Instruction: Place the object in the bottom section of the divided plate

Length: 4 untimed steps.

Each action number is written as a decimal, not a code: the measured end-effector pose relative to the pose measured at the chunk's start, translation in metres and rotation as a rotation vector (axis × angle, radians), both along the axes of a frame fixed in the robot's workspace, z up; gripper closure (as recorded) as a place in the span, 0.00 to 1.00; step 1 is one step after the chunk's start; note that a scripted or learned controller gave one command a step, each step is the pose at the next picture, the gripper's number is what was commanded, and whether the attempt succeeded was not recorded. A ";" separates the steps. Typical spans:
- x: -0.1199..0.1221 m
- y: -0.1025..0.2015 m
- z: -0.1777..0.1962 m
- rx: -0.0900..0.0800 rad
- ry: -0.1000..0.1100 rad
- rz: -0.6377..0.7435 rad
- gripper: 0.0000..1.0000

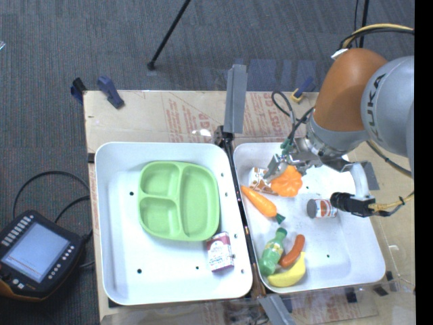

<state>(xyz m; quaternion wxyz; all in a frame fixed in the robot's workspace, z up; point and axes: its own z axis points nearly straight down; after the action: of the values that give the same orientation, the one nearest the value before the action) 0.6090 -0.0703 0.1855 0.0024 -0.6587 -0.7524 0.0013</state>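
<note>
A light green divided plate (pixel 199 203) lies in the left bin (pixel 115 249), with two small sections on its left and one long section on its right. All three sections hold nothing. My gripper (pixel 285 162) hangs over the upper left part of the right bin (pixel 352 252). It sits right above an orange pepper-like toy (pixel 288 183) and touches or nearly touches its top. A small shiny snack packet (pixel 259 179) lies just left of that toy.
A small maroon carton (pixel 220 252) stands in the left bin by the plate's lower right rim. The right bin also holds a carrot (pixel 260 201), a can (pixel 322 208), a green bottle (pixel 273 250), a red sausage (pixel 293 250) and a banana (pixel 289 274).
</note>
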 end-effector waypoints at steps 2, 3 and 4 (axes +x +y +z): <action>-0.095 0.123 0.000 0.002 0.000 0.583 1.00; -0.081 0.151 0.035 0.001 -0.003 0.569 1.00; -0.088 0.195 0.056 -0.001 -0.001 0.343 1.00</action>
<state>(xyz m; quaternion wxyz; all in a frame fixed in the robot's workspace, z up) 0.5208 0.1250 0.2415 0.0014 -0.5206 -0.8538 0.0014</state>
